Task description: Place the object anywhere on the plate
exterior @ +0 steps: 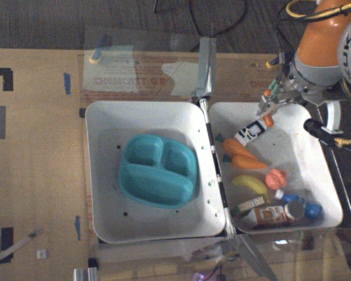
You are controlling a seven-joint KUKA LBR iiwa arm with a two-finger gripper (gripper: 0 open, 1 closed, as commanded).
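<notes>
two shallow white bins are sitting side by side on the tan surface (35,174). the left bin (105,215) is holding the teal plate (158,170), a divided dish with three compartments, lying flat a little left of the bin's middle with nothing resting on it.

the right bin (324,174) is holding all the loose things. near its far left part a small black and white bottle (250,132) with an orange cap is lying tilted. just nearer than that, two orange carrots (244,156) are lying one beside the other, close to the bin's left wall. nearer still a yellow banana (250,184) is lying, with a pink round toy (275,179) just to its right. along the near wall a brown and white bottle (274,214) is lying on its side, a small striped packet (251,204) is sitting to its left, and a blue toy (307,207) is lying at its right end.

the grey arm with its orange band is reaching in from the right, and the jaws (273,105) are hanging over the far edge of the right bin, just beyond the capped bottle. how far apart they are standing i cannot tell, and nothing is visibly caught between them.
</notes>
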